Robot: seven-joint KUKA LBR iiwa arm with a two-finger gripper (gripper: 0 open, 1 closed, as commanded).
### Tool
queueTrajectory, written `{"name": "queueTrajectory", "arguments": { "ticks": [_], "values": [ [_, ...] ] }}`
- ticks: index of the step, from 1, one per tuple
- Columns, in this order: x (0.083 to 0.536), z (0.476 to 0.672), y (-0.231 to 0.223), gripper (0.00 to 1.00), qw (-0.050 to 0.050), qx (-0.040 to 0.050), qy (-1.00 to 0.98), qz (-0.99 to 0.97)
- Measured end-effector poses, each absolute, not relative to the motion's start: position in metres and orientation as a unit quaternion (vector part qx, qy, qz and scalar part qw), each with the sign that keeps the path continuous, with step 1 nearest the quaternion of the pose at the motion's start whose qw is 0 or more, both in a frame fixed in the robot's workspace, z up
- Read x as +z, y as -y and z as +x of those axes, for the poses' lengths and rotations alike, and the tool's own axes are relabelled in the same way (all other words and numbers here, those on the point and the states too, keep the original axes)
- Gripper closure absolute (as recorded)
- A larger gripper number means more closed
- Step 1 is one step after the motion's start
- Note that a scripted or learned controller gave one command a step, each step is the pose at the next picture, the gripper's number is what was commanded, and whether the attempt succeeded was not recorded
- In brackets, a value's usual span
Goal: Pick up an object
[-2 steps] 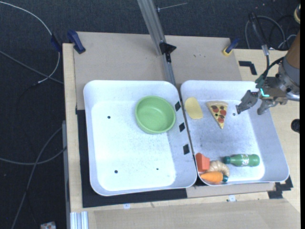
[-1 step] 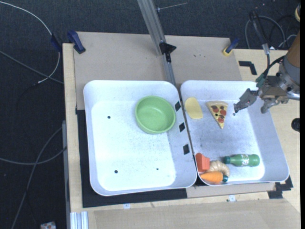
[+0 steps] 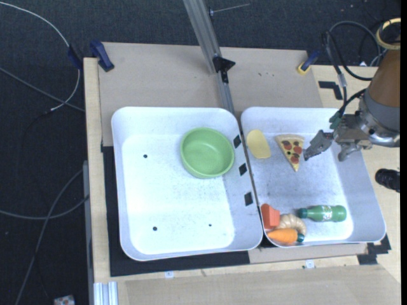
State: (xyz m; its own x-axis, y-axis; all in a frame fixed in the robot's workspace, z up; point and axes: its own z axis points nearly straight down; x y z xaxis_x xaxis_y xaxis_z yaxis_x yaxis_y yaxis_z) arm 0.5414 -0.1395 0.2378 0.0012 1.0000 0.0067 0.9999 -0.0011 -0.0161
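Green bottle lying sideways, cap left, gripper above

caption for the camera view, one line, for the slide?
Gripper open over the right bin beside a pizza slice; green bowl in the left bin.

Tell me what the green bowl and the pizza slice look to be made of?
Green bowl: likely plastic, one even pale green with a soft sheen. Pizza slice: probably a plastic toy, with flat uniform colours and crisp edges. Neither can be told for certain.
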Motion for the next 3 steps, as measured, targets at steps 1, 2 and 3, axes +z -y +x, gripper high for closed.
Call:
{"name": "queueTrajectory", "arguments": {
  "ticks": [1,2,3],
  "values": [
    [0.180,0.542,0.148,0.00,0.008,0.0034,0.706,-0.708],
    [0.119,0.532,0.148,0.00,0.008,0.0029,0.707,-0.708],
    [0.135,0.535,0.148,1.00,0.004,-0.0005,0.706,-0.708]
  ]
}}
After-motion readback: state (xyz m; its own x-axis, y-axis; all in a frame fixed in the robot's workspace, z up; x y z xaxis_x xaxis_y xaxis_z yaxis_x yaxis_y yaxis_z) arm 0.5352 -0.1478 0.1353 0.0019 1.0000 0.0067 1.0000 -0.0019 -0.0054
